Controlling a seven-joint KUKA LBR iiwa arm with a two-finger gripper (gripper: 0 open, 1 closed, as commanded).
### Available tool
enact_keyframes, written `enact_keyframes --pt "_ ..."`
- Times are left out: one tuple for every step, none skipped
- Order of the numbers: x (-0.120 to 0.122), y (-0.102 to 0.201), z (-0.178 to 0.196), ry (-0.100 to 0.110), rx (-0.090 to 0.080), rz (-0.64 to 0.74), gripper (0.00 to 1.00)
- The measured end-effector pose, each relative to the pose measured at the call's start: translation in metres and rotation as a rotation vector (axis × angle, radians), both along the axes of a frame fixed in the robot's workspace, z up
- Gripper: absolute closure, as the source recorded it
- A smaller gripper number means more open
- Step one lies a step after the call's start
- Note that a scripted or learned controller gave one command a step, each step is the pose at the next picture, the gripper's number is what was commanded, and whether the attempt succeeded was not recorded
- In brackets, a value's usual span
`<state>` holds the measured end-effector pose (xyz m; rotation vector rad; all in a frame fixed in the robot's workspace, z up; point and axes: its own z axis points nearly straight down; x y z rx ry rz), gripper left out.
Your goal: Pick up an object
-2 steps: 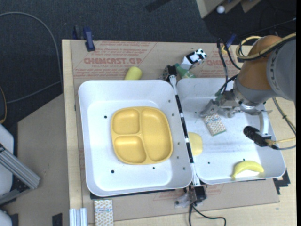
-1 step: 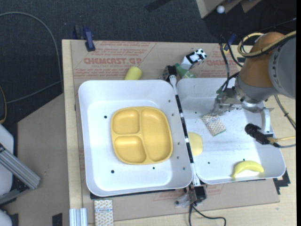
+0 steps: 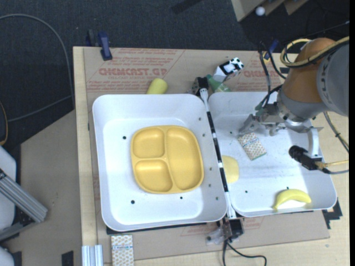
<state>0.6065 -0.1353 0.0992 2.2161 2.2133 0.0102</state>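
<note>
Camera view, looking down at a slant on a brown desk (image 3: 83, 148) with two white bins side by side. In the left bin (image 3: 111, 121), a yellow three-part plate (image 3: 166, 159) lying flat near the middle. In the right bin (image 3: 321, 187), a small patterned packet (image 3: 252, 146) near the centre, tilted; a pale yellow round piece (image 3: 231, 169) against the left wall, by the seam between the bins; a yellow banana (image 3: 292, 198) near the front edge. Grey arm (image 3: 316, 87) with orange band reaching in from the right, over the back of the right bin. Jaws (image 3: 260, 121) low over the bin floor, just behind and above the packet, close to it; contact cannot be told. Open or clenched: cannot tell, tips too blurred and hidden by the wrist. Nothing seen between them. On the desk behind the bins, a yellow cylinder (image 3: 157, 86) and a small black-and-white figure (image 3: 230, 67). A blue clamp (image 3: 104, 45) at the desk's back left corner.
</note>
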Motion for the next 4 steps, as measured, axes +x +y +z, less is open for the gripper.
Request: enact_keyframes --pt "-0.02 0.012 -0.015 0.014 0.003 0.001 0.0" --pt "-0.034 0.013 -0.015 0.014 0.004 0.001 0.0" --pt "-0.033 0.013 -0.005 0.012 0.004 -0.001 1.0" --pt "-0.021 0.114 0.086 0.01 0.003 0.003 1.0"
